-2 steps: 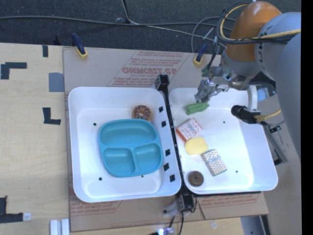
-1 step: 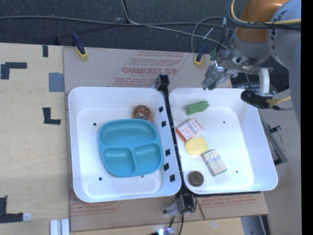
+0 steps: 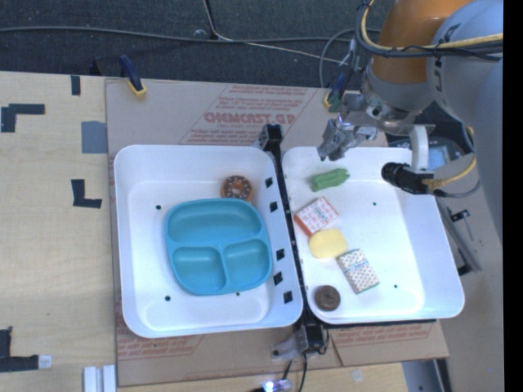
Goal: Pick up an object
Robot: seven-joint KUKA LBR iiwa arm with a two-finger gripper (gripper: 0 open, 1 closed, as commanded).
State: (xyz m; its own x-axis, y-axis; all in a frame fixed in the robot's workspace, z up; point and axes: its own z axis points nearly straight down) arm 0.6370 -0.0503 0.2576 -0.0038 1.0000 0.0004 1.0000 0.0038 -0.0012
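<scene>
My gripper (image 3: 333,147) hangs over the back of the right bin (image 3: 425,243), just above a green oblong object (image 3: 329,179); nothing shows between its fingers. Lower in that bin lie a red-and-white packet (image 3: 316,216), a yellow block (image 3: 327,243), a patterned small box (image 3: 358,270) and a brown round disc (image 3: 327,298). In the left bin (image 3: 135,219) sits a blue divided plate (image 3: 218,245), with a chocolate doughnut (image 3: 236,188) behind it.
A black divider clip strip (image 3: 282,219) runs between the two bins. Cables loop behind the arm at the top. A blue-and-yellow clamp (image 3: 131,76) holds the cardboard sheet at the back left.
</scene>
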